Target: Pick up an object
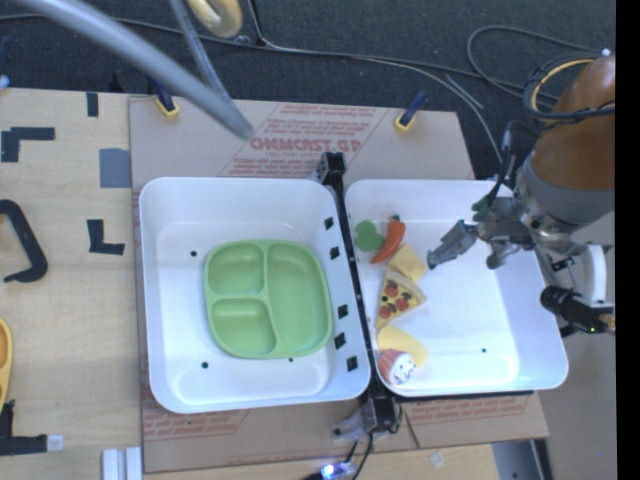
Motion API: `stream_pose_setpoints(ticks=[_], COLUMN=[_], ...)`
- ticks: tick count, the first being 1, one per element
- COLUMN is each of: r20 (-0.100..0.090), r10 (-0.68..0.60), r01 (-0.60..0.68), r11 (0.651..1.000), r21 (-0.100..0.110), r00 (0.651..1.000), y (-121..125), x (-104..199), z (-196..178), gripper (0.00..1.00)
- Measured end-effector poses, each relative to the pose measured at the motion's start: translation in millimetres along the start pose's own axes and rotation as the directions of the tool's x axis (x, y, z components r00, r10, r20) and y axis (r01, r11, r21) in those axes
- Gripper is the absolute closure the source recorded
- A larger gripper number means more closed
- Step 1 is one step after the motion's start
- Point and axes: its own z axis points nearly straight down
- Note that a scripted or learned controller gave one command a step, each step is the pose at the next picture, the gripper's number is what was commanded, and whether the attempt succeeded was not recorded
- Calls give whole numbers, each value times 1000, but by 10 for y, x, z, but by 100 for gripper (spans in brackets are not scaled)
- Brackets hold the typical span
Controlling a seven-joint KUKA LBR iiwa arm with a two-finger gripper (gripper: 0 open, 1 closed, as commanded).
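Note:
Along the left side of the right bin lie several toy foods: a green piece, an orange-red pepper, a yellow cheese wedge, a pizza slice and a yellow-and-white piece. My gripper hangs over the middle of that bin, just right of the cheese wedge. Its two dark fingers stand open, and only white bin floor shows between them. It touches none of the toys.
The left bin holds a green divided plate. A black divider runs between the bins. The arm's orange band and grey wrist sit over the right bin's far right corner. Cables lie behind the bins.

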Motion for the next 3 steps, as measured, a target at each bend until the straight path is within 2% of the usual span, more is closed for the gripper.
stream_pose_setpoints(ticks=[1, 3], r20=[2, 2], r10=[-3, -2], r01=[3, 2], r11=[1000, 1000], r21=[-11, -5], r00=[1000, 1000], y=[21, 59], x=[2, -30], z=[-56, 1170], gripper=[0, 0])
